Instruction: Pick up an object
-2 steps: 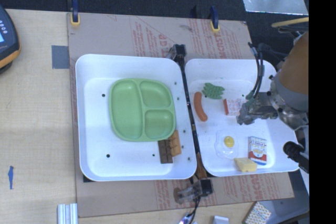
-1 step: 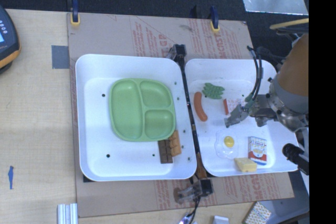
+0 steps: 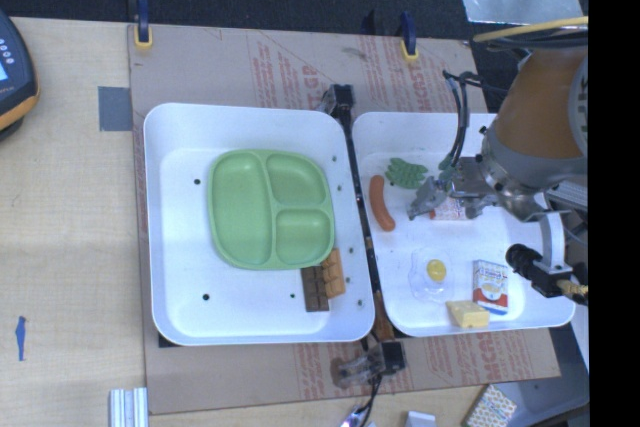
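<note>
Grey two-finger gripper (image 3: 428,202) hovers low in my right white bin (image 3: 560,315), between the green leafy toy (image 3: 405,173) and orange sausage-shaped toy (image 3: 381,202). Jaws look slightly apart, holding nothing. Approach step; next I'd descend on one and close.

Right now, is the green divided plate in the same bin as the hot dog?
No. The green divided plate lies in the left bin, while the hot dog lies in the right bin.
</note>
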Robot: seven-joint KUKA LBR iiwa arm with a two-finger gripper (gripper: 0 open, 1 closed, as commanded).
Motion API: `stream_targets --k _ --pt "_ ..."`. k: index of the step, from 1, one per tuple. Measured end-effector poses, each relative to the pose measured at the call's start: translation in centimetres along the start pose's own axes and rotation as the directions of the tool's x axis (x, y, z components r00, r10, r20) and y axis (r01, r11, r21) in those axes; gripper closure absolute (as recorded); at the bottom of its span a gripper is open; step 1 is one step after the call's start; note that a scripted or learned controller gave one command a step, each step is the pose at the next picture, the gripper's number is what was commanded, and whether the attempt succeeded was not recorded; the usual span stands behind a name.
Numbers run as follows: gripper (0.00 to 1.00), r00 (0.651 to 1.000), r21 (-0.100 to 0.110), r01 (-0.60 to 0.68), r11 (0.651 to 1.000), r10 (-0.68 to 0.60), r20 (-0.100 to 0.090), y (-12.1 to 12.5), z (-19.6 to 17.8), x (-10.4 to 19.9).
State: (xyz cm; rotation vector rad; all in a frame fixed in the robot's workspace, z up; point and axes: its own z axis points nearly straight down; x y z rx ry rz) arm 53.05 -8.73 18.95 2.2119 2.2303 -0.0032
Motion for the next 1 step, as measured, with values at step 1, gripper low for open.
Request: stream_targets --k 1 --pt "0.00 1.000 -0.001 -0.001 1.000 0.001 0.000 3.71 9.25 -1.19"
